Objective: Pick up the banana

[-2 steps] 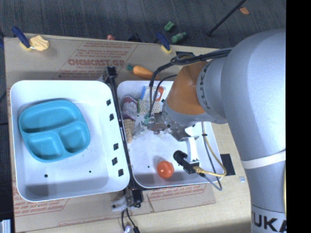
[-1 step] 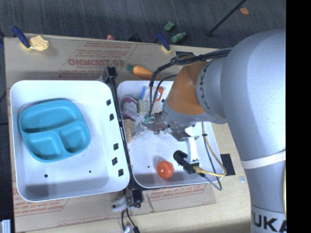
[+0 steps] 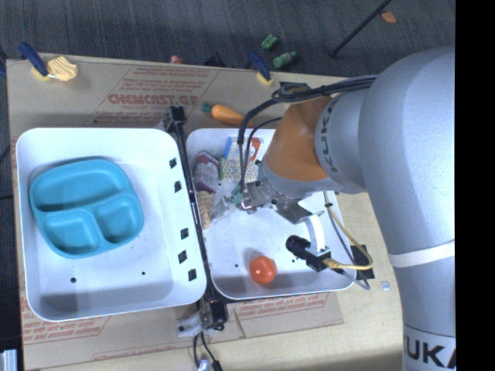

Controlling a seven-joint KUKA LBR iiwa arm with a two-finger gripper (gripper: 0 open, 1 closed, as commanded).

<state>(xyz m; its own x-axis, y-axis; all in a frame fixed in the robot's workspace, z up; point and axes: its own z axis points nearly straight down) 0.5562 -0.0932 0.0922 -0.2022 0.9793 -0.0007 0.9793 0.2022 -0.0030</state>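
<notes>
— Where is the banana?
— I cannot tell it apart. A heap of small things (image 3: 210, 178) lies near the far left corner of the right bin (image 3: 271, 291), partly under the arm (image 3: 394, 130), and it is too blurred to name piece by piece.

— And the pincer?
— The pincer (image 3: 238, 199) hangs over that heap, metallic and grey. Whether it is open or closed, I cannot tell.

— Any writing?
— "KUKA" in dark letters on the arm's smooth grey shell, beside the orange band. Red print reading "CHEMCAST GP" repeats on the brown paper sheet (image 3: 116, 91) under the bins.

— What else?
— A round, glossy red-orange ball (image 3: 263, 270) sits near the right bin's near edge. The left bin (image 3: 31, 284) holds a blue plastic tray (image 3: 81, 207) with three rounded compartments. A tapered orange piece (image 3: 227, 114) lies on the sheet beyond the right bin. The table (image 3: 371, 315) is pale beige.
</notes>
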